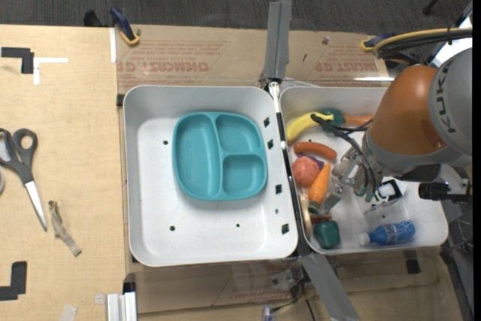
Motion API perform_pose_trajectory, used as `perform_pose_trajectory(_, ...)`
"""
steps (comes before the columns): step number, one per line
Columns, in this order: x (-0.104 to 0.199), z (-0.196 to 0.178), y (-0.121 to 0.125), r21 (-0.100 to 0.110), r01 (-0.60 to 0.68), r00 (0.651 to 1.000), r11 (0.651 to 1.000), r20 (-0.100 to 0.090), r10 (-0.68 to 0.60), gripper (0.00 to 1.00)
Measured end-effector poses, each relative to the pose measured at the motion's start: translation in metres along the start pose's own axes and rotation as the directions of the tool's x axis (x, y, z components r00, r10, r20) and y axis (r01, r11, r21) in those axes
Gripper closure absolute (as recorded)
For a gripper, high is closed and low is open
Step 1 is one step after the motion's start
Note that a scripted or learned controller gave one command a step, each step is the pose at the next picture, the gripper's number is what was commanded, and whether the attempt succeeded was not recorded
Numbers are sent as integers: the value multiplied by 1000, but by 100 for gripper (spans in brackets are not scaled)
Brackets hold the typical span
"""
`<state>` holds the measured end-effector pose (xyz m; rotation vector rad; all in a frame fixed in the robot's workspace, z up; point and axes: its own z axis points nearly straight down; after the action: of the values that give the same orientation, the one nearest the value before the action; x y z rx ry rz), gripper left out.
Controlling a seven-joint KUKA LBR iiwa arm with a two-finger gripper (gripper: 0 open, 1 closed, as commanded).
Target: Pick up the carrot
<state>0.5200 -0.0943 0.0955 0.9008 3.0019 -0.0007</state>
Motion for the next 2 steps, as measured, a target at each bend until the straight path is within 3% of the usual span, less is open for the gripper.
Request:
perform_pose_trajectory(1,-22,0,18,-2,227,974,974,0,-227,0)
perform_pose_trajectory(2,6,0,-2,-2,47,999,999,1,-47,0)
